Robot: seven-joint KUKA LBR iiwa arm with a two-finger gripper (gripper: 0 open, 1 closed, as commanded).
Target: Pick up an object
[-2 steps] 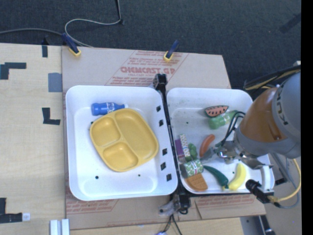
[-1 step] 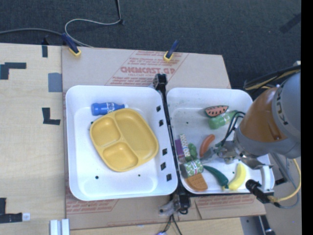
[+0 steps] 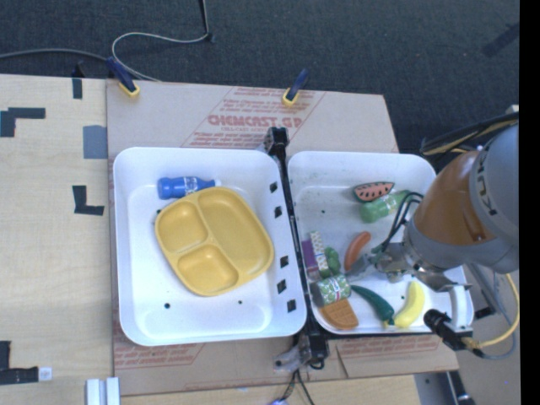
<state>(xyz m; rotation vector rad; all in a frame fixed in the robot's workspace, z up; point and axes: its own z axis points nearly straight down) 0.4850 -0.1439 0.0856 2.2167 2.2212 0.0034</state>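
Bright, even light falls from above. The white bins (image 3: 126, 251) look nearly washed out, with only faint, soft shadows along their walls. The yellow plate (image 3: 213, 240) shows mild sheen. Fine detail is soft and grainy; the dark floor (image 3: 354, 24) stays dim.

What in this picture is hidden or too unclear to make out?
- Pincer: its tips are a dark blur over the right bin; open or shut cannot be judged.
- Purple packet and green can: print too small to read.
- Blue bottle: lower edge hidden by the yellow tray.
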